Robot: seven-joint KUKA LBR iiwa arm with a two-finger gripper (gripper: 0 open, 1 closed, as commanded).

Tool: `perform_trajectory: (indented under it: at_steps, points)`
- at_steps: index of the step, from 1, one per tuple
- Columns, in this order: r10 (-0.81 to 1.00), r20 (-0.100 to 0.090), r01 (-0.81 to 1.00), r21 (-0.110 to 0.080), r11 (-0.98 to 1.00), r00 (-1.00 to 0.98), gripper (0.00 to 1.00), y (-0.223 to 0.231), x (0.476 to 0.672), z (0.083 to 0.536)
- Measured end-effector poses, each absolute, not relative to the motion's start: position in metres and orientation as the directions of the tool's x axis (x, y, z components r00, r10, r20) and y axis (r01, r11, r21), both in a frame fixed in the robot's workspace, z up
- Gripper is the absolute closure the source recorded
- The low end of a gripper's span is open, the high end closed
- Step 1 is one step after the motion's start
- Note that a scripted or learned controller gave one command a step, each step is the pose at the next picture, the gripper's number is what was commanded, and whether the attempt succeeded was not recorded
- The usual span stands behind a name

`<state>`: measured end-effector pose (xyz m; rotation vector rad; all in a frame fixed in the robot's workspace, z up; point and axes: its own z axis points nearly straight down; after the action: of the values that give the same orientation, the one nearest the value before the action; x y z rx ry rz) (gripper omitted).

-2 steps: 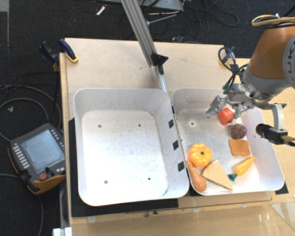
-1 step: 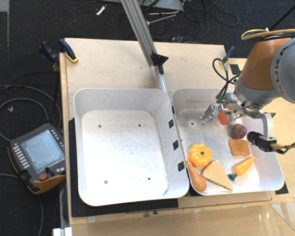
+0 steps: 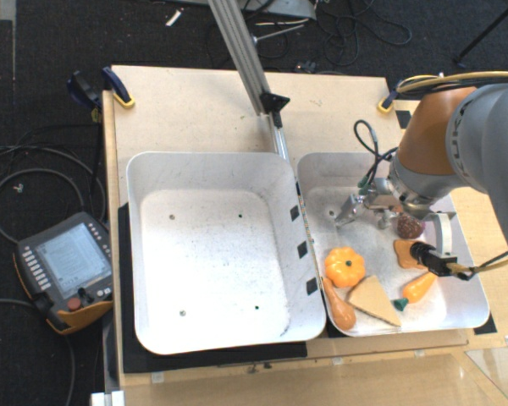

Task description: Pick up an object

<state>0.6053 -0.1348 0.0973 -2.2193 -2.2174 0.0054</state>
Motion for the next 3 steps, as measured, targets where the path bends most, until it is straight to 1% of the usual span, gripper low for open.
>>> perform_trajectory:
  at_steps: [1, 2, 3]
  points:
    - [1.0, 0.0, 1.0, 0.001, -0.001, 0.001, 1.0, -0.135, 0.607, 0.111]
    - [1.0, -0.001, 1.0, 0.005, 0.002, -0.002, 1.0, -0.133, 0.608, 0.154]
    - [1.0, -0.002, 1.0, 0.008, 0.003, -0.003, 1.0, -0.131, 0.613, 0.218]
